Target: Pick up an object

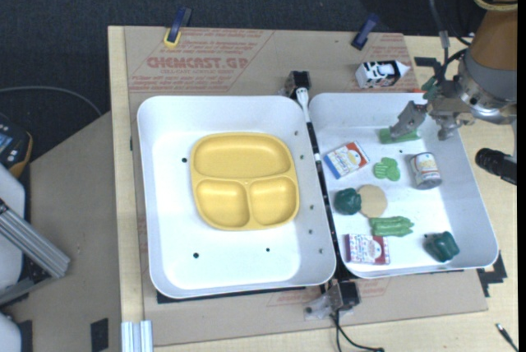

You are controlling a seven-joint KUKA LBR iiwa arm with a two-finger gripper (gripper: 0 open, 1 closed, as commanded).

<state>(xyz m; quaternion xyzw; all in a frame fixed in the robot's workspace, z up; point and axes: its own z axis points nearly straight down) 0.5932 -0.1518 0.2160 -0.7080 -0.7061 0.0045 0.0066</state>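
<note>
Nothing lifted yet: gripper (425,122) poised over right bin (485,215) near small can (426,170), finger state impossible to tell

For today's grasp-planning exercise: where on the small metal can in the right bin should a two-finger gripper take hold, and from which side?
Grip the small can across its round side wall, coming straight down from above. It appears to stand upright with open floor around it, so the fingers could probably straddle it; the gripper is just beyond it.
</note>
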